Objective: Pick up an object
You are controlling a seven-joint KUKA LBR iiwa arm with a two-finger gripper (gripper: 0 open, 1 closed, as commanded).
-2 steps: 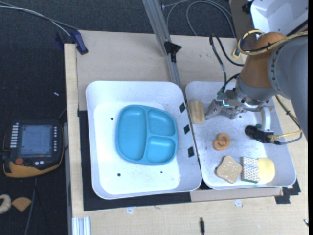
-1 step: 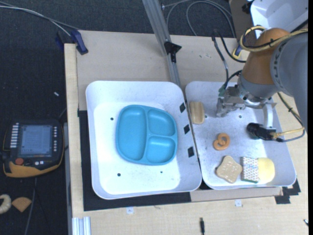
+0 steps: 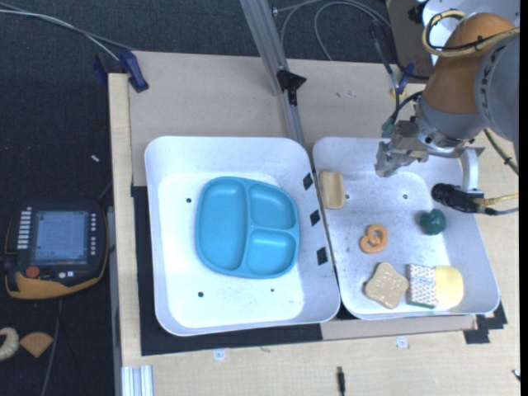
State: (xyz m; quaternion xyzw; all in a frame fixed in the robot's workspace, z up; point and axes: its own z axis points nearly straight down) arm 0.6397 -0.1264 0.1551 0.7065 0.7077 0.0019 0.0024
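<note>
My gripper [image 3: 391, 165] hangs over the upper middle of the right bin [image 3: 360, 151], above bare white floor. A tan bread-like piece [image 3: 332, 189] lies left of it by the bin's left wall. Below the gripper lies an orange pretzel [image 3: 374, 238], and a small teal object [image 3: 431, 220] sits to its lower right. Along the bin's front edge are a tan cracker [image 3: 386, 285], a patterned block [image 3: 421, 285] and a pale yellow round piece [image 3: 448, 284]. Nothing shows between the gripper and these objects.
The left bin [image 3: 173, 213] holds a blue divided plate [image 3: 247, 226]. A grey metal pole [image 3: 268, 40] slants down to the gap between the bins. A black cylinder with a yellow cable [image 3: 459, 196] juts over the right bin's right side. A handheld pendant [image 3: 56, 242] lies far left.
</note>
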